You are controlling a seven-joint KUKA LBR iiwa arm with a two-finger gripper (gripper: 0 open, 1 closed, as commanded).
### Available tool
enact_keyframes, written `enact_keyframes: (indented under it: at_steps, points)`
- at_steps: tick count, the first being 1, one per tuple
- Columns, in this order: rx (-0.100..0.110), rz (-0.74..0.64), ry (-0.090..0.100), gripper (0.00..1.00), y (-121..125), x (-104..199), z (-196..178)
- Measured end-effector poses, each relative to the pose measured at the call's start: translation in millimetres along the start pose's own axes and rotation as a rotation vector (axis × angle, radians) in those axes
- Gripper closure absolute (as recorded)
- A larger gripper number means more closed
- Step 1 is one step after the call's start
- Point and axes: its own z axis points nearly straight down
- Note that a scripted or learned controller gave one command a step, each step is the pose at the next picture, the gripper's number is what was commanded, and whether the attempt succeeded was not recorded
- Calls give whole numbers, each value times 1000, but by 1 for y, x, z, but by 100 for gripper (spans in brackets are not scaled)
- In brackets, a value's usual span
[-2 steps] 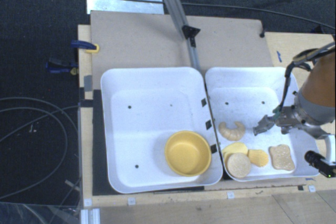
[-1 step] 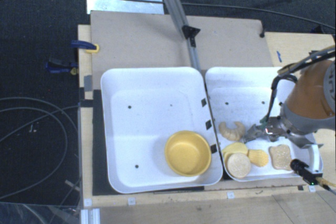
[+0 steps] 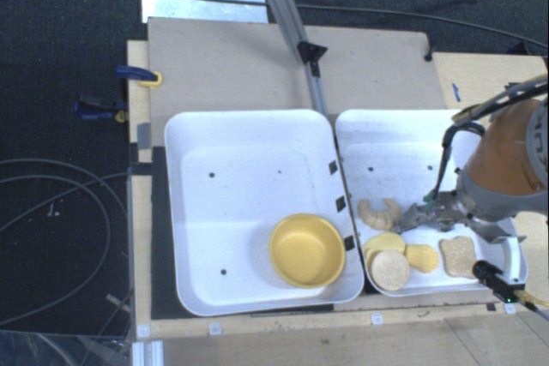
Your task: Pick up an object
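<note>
A: Front of the right white shallow bin: a round pale disc-shaped food piece at the front rim, a small yellow ridged piece touching it on its right, a tan bread-slice-shaped piece just beside that. All crowded along the front wall, so there is little room around any of them.

B: Gripper?

A: Two-finger gripper sits low over that cluster, tips pointing left, just behind the yellow pieces. Can't tell how far apart the tips are, too small and dark. Nothing visibly between them, so I judge nothing is held.

B: Nearest candidate?

A: A beige curved croissant-like piece, just left of the tips, lying apart from the front row. Likely target, easier access.

B: Left bin?

A: Left white shallow bin has a yellow plastic bowl upright near its front right corner, well apart from the gripper. Beyond both, the grey arm with orange band reaches in from the right.
</note>
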Motion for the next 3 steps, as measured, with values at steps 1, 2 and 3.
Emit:
enact_keyframes:
  at_steps: [1,2,3]
  points:
    - [-4,0,-1,100,1,0,-11]
    - [-6,-5,-2,100,-3,7,-59]
    - [-8,-5,-3,100,-5,3,-122]
